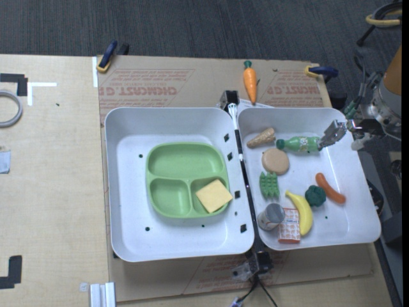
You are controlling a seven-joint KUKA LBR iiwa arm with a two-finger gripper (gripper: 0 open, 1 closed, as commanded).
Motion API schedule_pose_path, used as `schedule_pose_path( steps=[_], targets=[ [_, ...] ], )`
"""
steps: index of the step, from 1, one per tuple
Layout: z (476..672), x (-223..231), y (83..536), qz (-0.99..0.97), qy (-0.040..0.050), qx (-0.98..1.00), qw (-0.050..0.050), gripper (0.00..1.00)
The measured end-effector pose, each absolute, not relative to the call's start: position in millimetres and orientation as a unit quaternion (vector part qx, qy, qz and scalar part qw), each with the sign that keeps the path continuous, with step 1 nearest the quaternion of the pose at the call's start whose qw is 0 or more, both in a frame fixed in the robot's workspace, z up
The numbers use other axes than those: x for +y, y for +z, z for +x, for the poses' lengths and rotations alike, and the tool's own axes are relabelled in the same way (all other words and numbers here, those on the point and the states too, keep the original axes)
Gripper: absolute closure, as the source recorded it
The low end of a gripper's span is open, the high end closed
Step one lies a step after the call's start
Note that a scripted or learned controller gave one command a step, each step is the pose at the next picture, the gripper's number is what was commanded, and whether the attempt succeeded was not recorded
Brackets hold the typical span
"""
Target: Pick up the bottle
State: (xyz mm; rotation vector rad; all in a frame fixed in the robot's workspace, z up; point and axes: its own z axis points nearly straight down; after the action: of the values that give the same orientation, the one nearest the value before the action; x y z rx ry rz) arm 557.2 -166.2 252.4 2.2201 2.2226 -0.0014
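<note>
Red print on the cardboard sheet [153,85] under the two bins appears upside down from the camera; the large line at upper left seems to read "CHEMCAST GP", smaller lines below it illegible. A matching red block sits at the sheet's upper right, partly cut by the right bin, too small to read. The small red-and-white carton [289,227] in the right bin carries print that cannot be resolved.

Glossy white plastic bins [121,171]; matt green tray [185,158]; brown cardboard [153,88] beneath; the bottle [299,144] looks like smooth plastic.
</note>
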Motion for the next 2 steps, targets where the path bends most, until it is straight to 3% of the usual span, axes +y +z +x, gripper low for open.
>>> schedule_pose_path(
  steps=[1, 2],
  targets=[
    [557.6, -167, 262, 0.706, -0.0007, 0.708, 0.001, 1.00],
    [479.8, -223, 304, 0.681, -0.0005, 0.733, 0.000, 1.00]
  ],
)
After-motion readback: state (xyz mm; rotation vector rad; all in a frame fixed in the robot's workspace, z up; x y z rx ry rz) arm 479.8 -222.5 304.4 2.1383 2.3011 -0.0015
